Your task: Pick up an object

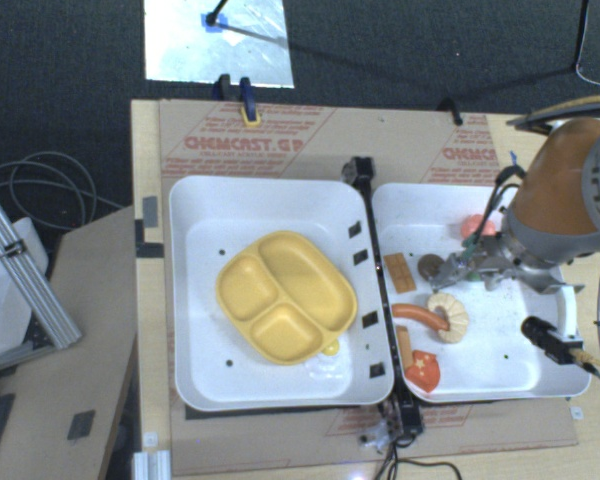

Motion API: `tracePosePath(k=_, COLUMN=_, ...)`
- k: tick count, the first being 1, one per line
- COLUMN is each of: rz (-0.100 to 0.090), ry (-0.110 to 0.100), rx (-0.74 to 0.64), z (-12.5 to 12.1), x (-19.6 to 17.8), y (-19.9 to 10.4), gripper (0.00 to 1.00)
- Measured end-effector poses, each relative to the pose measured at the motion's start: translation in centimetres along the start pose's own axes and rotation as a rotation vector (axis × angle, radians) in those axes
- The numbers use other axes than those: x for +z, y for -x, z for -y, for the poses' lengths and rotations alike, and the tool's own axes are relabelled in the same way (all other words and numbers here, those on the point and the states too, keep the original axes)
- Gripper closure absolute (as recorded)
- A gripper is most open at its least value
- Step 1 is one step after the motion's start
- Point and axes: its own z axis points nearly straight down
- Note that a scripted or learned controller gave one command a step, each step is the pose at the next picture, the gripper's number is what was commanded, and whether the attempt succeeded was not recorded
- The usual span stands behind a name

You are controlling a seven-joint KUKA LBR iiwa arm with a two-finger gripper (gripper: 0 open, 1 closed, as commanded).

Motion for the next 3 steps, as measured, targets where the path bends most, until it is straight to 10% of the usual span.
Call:
tracePosePath(k=1, rz=0.006, ry=0.008, rx=0.003, z=6.3, x=4.3, y=-3.8, gripper=0.0)
tracePosePath(k=2, rz=0.005, ry=0.018, rx=0.0, z=5.8, x=2.8, y=-3.8, gripper=1.0)
tracePosePath(k=3, rz=-0.001, ry=0.018, rx=-0.014, z=2.4, x=-5.4, y=-11.9, gripper=1.0)
